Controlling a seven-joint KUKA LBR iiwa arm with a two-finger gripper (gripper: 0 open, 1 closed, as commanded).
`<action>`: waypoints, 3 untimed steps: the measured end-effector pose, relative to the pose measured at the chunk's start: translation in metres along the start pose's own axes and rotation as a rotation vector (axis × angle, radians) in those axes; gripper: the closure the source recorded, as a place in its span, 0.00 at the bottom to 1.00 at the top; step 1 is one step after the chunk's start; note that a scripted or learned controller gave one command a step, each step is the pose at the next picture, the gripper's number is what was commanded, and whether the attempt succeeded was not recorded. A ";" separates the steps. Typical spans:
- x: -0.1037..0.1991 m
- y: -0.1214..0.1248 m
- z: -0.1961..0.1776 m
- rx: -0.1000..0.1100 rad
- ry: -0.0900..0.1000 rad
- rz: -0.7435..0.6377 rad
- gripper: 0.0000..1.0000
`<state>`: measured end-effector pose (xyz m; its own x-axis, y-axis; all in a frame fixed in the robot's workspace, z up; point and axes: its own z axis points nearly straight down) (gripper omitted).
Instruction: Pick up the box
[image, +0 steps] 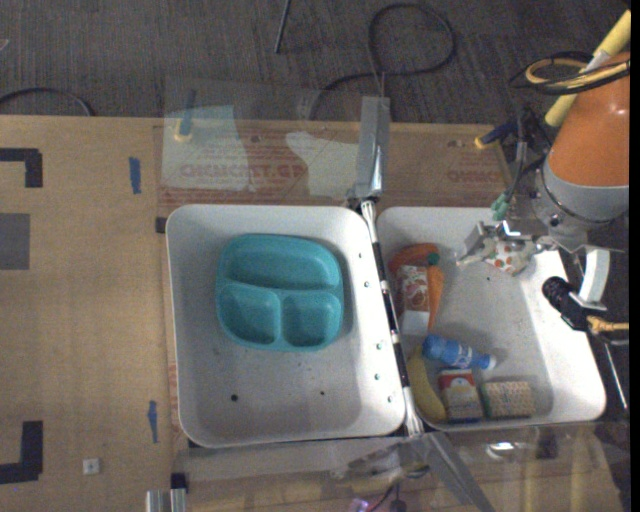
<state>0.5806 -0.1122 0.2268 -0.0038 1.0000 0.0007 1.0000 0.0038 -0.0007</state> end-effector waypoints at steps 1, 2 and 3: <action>0.005 0.008 0.118 -0.017 -0.002 0.105 0.00; -0.067 -0.030 0.053 -0.002 -0.002 0.119 0.00; -0.010 -0.044 0.138 -0.005 -0.001 0.152 0.00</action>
<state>0.5369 -0.1222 0.0892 0.1476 0.9890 -0.0002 0.9890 -0.1476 0.0042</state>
